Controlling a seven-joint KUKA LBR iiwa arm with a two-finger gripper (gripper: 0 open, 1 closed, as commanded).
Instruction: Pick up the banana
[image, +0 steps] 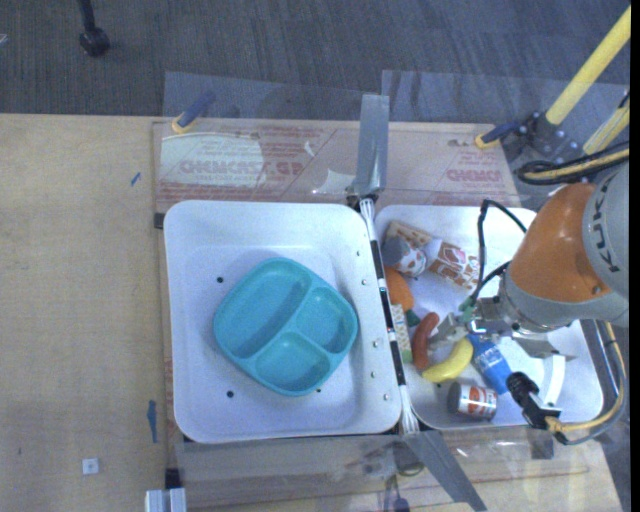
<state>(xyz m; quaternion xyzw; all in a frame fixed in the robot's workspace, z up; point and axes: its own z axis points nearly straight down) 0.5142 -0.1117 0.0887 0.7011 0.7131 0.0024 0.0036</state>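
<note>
The yellow banana (447, 364) lies in the right bin (578, 400), near its front left, curved and partly tucked beside a red sausage-shaped toy (423, 340). My gripper (468, 324) hangs low over the right bin, just up and to the right of the banana, close to its upper end. Nothing shows between it and the banana, and I cannot make out a hold on anything. The grey arm with its orange band (562, 255) covers the bin's right half.
Around the banana are a blue bottle-like item (490, 366), a red-and-white can (472, 401), an orange carrot (400, 289) and a printed packet (445, 258). The left bin (200, 395) holds a teal divided plate (286, 326).
</note>
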